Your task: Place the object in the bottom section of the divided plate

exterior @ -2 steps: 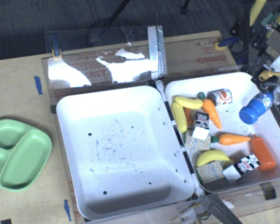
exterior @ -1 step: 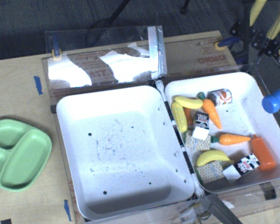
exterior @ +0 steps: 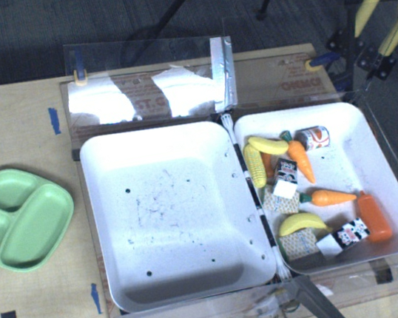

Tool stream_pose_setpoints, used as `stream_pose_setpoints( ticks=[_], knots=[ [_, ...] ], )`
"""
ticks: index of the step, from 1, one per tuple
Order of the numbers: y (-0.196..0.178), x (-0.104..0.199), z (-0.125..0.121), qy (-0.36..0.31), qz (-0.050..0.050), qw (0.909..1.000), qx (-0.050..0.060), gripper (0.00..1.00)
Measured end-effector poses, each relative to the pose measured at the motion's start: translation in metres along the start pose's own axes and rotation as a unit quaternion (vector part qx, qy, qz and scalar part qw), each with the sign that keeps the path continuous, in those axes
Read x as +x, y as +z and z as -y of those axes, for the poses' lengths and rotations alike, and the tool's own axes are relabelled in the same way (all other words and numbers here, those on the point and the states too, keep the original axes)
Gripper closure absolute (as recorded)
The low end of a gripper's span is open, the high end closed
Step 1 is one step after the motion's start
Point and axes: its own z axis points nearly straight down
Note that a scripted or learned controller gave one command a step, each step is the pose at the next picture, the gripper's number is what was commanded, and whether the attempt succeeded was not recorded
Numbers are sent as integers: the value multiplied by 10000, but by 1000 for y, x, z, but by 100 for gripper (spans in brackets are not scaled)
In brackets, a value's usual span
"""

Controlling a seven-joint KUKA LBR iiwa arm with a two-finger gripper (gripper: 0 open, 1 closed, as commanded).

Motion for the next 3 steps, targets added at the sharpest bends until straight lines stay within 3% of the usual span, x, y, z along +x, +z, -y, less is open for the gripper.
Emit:
stream_pose_setpoints(
  ticks=[1, 2, 3],
  knots=[
    [-10, -5, -25, -1, 2, 10000, 3, 100],
    [-10, 138, -53, -19, 1, 10000, 12, 100],
    [-10, 72, -41, 1, 7, 10000, 19, 100]
  ],
)
